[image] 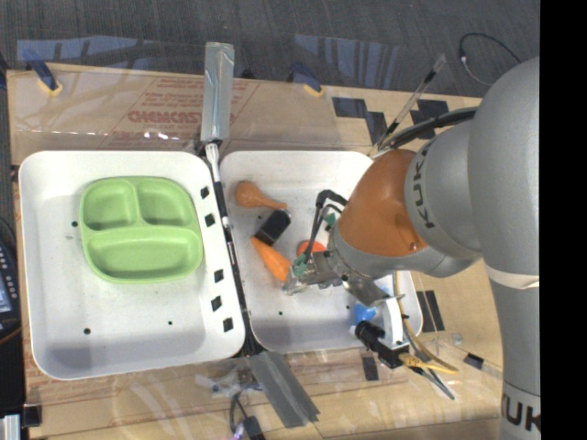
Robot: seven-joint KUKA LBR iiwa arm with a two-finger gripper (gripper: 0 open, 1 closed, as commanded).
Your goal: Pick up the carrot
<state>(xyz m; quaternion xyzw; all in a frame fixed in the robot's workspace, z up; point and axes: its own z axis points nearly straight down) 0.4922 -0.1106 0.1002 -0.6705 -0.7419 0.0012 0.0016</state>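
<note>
Two shallow white bins are seen side by side on the counter (pixel 83 108). The left bin (pixel 46 246) occupies the left half of the frame, and a green divided plate (pixel 140 227) with three compartments lies flat in its upper part. The right bin (pixel 293 168) sits just right of centre.

The carrot (pixel 271 258) is found in the right bin, a little left of that bin's middle, lying flat and slanted from upper left to lower right. A small black block (pixel 271 226) rests just above the carrot, at its upper end, perhaps touching it. Above and to the left of the block, an orange-brown piece with a rounded head and a narrow neck (pixel 251 194) lies near the bin's upper left part. A small red-orange item (pixel 310 247) is partly visible to the right of the carrot, close beside the gripper.

The grey arm (pixel 486 181) enters from the right of the frame, and its orange band (pixel 385 214) covers much of the right bin's right side. The gripper (pixel 303 278) is lowered into the bin just right of the carrot's lower end. Nothing is seen held between its parts, and how far it is spread cannot be told from this angle, as the tip is small and cluttered. A blue part (pixel 363 314) is seen below the wrist, near the lower right corner of the bin.
</note>
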